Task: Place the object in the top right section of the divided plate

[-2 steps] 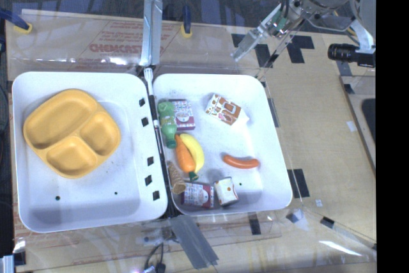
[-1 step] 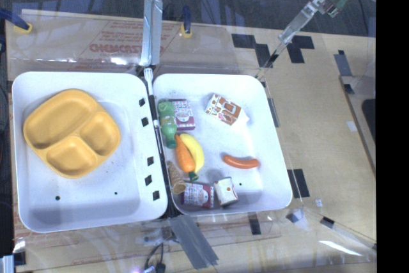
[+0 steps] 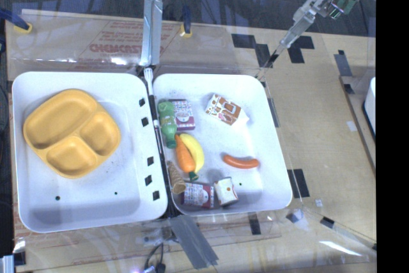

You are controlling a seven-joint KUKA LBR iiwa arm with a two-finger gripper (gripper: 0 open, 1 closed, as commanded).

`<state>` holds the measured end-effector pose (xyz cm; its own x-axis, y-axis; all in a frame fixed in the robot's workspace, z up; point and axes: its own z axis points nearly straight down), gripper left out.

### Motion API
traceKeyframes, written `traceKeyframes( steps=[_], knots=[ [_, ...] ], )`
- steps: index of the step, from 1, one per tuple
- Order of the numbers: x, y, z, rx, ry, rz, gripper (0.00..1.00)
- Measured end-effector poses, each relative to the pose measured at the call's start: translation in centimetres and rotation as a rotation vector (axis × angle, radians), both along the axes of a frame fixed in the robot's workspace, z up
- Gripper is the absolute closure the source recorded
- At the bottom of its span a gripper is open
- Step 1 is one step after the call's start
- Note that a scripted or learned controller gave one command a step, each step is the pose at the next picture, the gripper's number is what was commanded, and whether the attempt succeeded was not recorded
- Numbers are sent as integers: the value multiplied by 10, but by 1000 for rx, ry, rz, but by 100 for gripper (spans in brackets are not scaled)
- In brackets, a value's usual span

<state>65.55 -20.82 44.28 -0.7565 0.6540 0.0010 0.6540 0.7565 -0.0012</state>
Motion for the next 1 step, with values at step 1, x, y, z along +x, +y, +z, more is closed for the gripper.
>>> traceKeyframes(
  steps=[1],
  knots=[
    [-5, 0, 0, 2, 3, 154, 0]
  ],
)
